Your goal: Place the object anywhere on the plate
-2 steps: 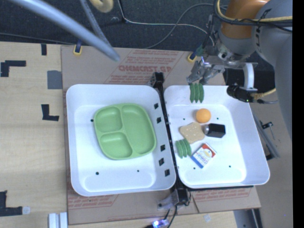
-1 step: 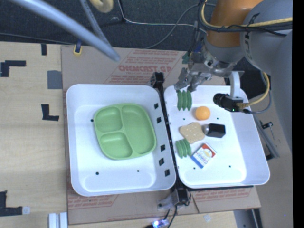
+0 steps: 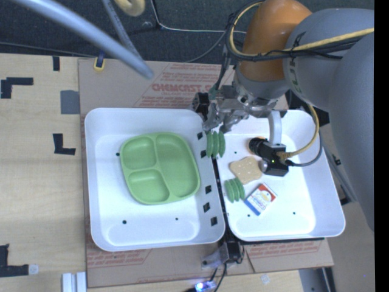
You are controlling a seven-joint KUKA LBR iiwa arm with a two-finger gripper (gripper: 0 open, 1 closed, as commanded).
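— Over the seam between the two bins, what does my claw (image 3: 214, 128) have?

— From the camera view, I see its fingers pinching the top of the green ridged object (image 3: 215, 145), which hangs just right of the green plate (image 3: 160, 167).

— How will it handle?

— I'd judge it light, soft plastic; grip the end.

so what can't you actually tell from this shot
- Gripper, camera view: its fingers merge with the wrist hardware, so open or shut is unclear.
- Green object below it: held or merely lying on the bin edge, unclear.
- Small carton: print too small to read.
- Arm: cut off at the right.
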